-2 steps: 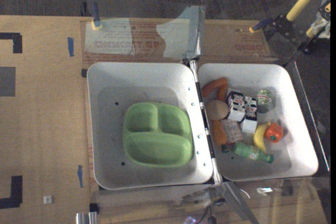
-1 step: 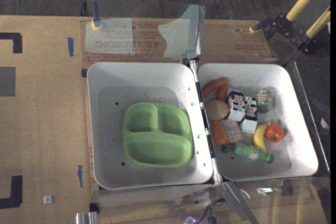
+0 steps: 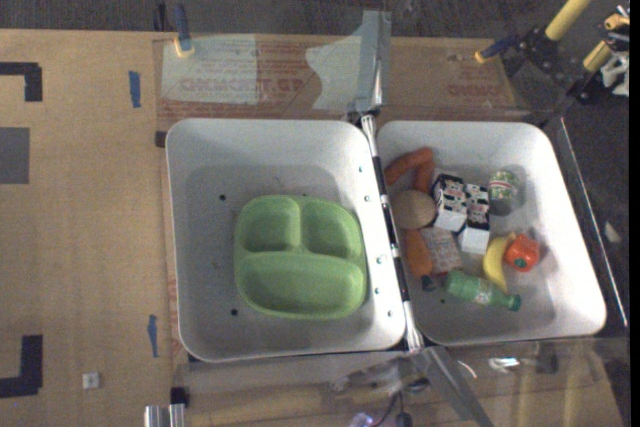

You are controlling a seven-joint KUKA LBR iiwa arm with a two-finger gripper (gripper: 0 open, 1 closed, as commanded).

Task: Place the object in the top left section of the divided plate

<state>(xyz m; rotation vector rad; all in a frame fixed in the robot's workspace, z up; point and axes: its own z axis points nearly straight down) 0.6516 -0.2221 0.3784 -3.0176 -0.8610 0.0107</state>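
The divided plate (image 3: 298, 257) is lying flat in the left bin (image 3: 185, 215), a little toward the lower middle of it, with bare white floor showing all around. It is light green and is showing two small sections along its far edge and one long section along its near edge. The top left section (image 3: 268, 225) is facing up, with its green floor showing.

All the loose things are lying to the right of the plate, across the wall where the two bins are meeting, inside the right bin (image 3: 580, 245). Nearest to the plate, a brown round thing (image 3: 413, 208) is resting beside that wall, with an orange carrot-like piece (image 3: 410, 165) just behind it and a second orange piece (image 3: 418, 257) just in front of it. Further right of the plate, two black and white cartons (image 3: 461, 200) are standing side by side, and a white box (image 3: 474, 238) and a pinkish packet (image 3: 441, 248) are sitting just in front of them. A green bottle (image 3: 480, 291) is lying on its side, nearer to the camera than the packet. A yellow banana (image 3: 495, 261) is touching an orange-red piece (image 3: 521, 253), and a clear cup (image 3: 505, 187) is standing behind these two, furthest from the plate.

I cannot tell the state of the gripper.
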